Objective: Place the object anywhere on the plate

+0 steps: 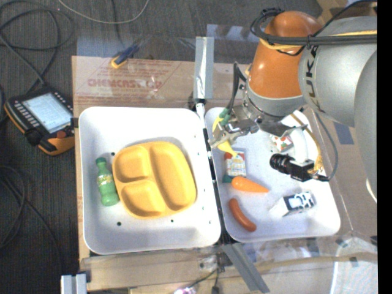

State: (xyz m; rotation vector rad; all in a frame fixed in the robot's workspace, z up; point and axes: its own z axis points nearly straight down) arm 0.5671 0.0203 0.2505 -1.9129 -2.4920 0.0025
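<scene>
A yellow plate (pixel 156 177) with three compartments lies in the left bin (pixel 92 127). My gripper (pixel 225 129) hangs over the far left corner of the right bin (pixel 327 222), close to the wall between the two bins. Just below it shows a small yellow thing (pixel 224 144), partly hidden by the gripper; whether it is held cannot be told. Nearer the front lie a small red and white carton (pixel 236 164), an orange carrot (pixel 248 185) and a brown sausage (pixel 242 215).
A green bottle (pixel 106 181) lies left of the plate in the left bin. A white and blue packet (pixel 297 203) sits at the front right of the right bin, and a white and red item (pixel 283 143) under the arm. A handheld pendant (pixel 41 116) rests on the floor at left.
</scene>
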